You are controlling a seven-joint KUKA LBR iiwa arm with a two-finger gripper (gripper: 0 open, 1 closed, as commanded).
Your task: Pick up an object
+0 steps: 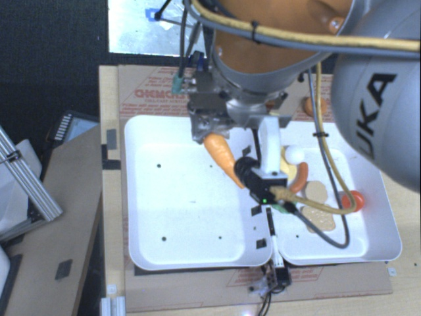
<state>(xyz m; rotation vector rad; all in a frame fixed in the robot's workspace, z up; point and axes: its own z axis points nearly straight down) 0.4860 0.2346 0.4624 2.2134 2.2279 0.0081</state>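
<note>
An orange carrot (222, 155) hangs at a slant over the right side of the left bin (171, 203), near the divider between the bins. Its upper end sits between the metal fingers (199, 129) of my gripper (210, 133), which is shut on it. The carrot's lower tip points down-right toward a black fitting (253, 182) on the arm's cabling. The large grey and orange arm body covers the top of both bins.
The right bin (375, 242) holds a white egg (295, 155), a red sausage (300, 176), tan biscuit-like pieces (318, 195), a red-orange round item (354, 201) and a small green item (285, 207). Cables (329, 224) loop over that bin. Brown cardboard (151, 87) lies under the bins.
</note>
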